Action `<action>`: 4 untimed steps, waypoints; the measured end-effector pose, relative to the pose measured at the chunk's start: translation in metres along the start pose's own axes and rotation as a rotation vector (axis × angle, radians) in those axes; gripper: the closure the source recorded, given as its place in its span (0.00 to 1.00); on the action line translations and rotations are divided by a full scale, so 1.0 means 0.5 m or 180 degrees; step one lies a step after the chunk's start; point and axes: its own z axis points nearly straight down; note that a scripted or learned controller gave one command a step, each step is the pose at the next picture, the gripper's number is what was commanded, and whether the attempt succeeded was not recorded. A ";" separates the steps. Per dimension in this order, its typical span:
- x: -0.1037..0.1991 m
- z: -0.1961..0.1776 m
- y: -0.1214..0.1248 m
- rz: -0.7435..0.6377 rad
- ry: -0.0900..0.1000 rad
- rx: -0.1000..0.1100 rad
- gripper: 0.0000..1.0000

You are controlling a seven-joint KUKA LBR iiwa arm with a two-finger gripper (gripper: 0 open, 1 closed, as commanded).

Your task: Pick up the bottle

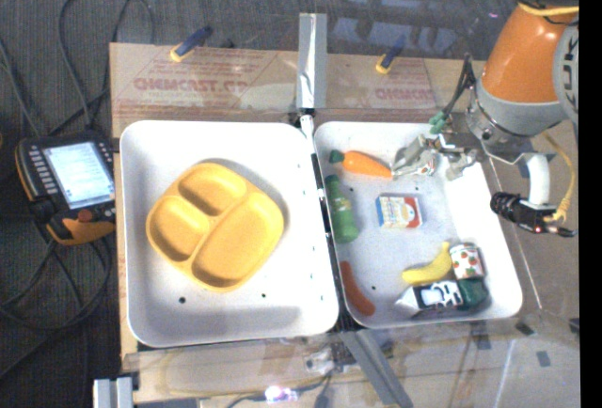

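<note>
Two bins on the bench. Left bin (136, 303) has just the yellow divided plate (215, 224) in it. Right bin (503, 289) carries the clutter: carrot (367, 165), small milk carton (399, 211), banana (426, 269), a red sausage-like piece (356, 289) and a couple of small cartons (453, 286) in the near right corner.

Bottle (340, 207) looks to be the green one lying flat along the right bin's left wall, just beside the divider, roughly mid-length. Near the carrot's blunt end but not obviously touching it; nothing lies on top of it.

Gripper (420, 155) sits over the far part of the right bin, just right of the carrot tip and above the milk carton. Fingers appear spread with nothing between them, though the metal is small and glinty from this angle, so I'd call that likely rather than certain. Well apart from the bottle either way.

Progress: essentially nothing done. No contact, no grasp, bottle not lifted. What's left is the whole job: traverse left across the bin past the carrot, line up across the bottle's width, descend, close, lift. Wall proximity is my guess for the main failure risk, since one finger has little room on that side.
</note>
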 end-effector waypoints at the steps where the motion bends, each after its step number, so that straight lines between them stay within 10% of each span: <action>1: 0.025 0.229 0.002 0.0502 -0.0005 0.0005 0.00; 2: 0.029 0.294 -0.014 0.0181 -0.0048 -0.0080 0.00; 3: 0.024 0.291 0.071 -0.0646 -0.0074 -0.0075 0.00; 4: 0.033 0.294 0.100 0.0083 -0.0026 -0.0073 0.00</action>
